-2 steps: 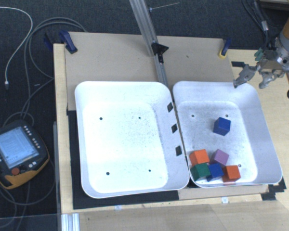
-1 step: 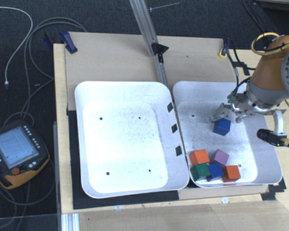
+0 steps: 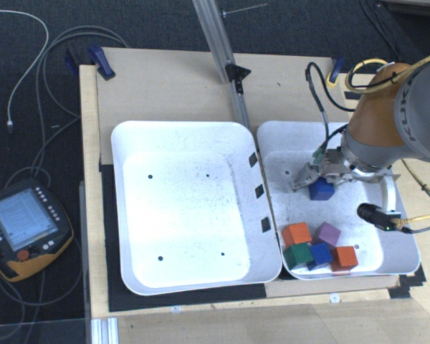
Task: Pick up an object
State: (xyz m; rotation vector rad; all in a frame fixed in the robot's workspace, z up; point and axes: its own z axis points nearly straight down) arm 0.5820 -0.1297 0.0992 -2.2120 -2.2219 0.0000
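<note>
While my gripper (image 3: pixel 320 180) hangs over the right bin (image 3: pixel 290 145), a blue cube (image 3: pixel 321 190) sits directly beneath it; whether it is gripped or merely underneath, I cannot tell. To lift well, I judge a straight vertical rise best, keeping clear of the bin wall. The cube is matte and sharp-edged. Near the front wall cluster an orange block (image 3: pixel 297 233), green block (image 3: pixel 298 255), purple block (image 3: pixel 328 233), second blue block (image 3: pixel 320 254) and red-orange block (image 3: pixel 344 257), on speckled white plastic.
</note>
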